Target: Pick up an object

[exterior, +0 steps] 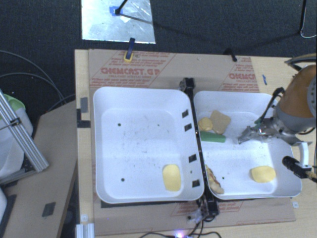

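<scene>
My gripper (243, 135) hangs over the middle of the right bin (237, 101), pointing left, with its fingers slightly apart and nothing between them. Just left of it lie a green stick (212, 137), a tan block (220, 121) and a small yellow piece (205, 124). Near that bin's front right corner sits a yellow lump (262, 173). A brownish item (214, 179) rests against the bin's left wall at the front. The left bin (138, 95) holds a yellow oval object (172, 176) near its front right corner.
The two bins meet at a black divider with clips (190, 128). The arm's orange band (299, 95) and grey wrist reach in over the right bin's right rim. A cardboard sheet (148, 68) lies under both bins.
</scene>
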